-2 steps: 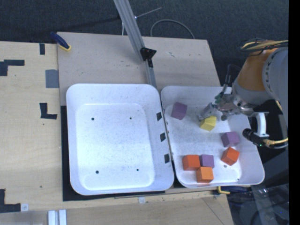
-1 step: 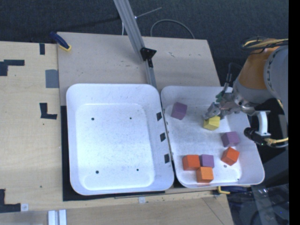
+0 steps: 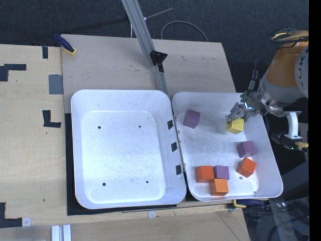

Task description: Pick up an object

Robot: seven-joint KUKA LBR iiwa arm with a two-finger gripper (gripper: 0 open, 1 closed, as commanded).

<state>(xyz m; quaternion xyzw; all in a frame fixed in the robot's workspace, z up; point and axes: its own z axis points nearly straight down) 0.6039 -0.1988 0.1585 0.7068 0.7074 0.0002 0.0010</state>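
Orange cube (image 3: 218,186) is being seen at the near rim of the right bin (image 3: 268,182), touching a second orange cube (image 3: 204,173) and a purple cube (image 3: 221,171) in a tight cluster. Farther along, another orange cube (image 3: 246,166) and a purple cube (image 3: 247,147) are lying just beside each other, and a lone purple cube (image 3: 191,118) is sitting toward the left bin (image 3: 80,102).

The yellow cube (image 3: 234,126) is being treated as the likely target: it is lying in the far part of the right bin, directly under the hand (image 3: 237,113), touching or almost touching the fingertips on their near side. Whether the hand is apart or clamped cannot be told, since the tips are being blurred against the cube. No long axis is being offered by a cube, so only a straight descent is judged to be needed on the worktop (image 3: 30,134).
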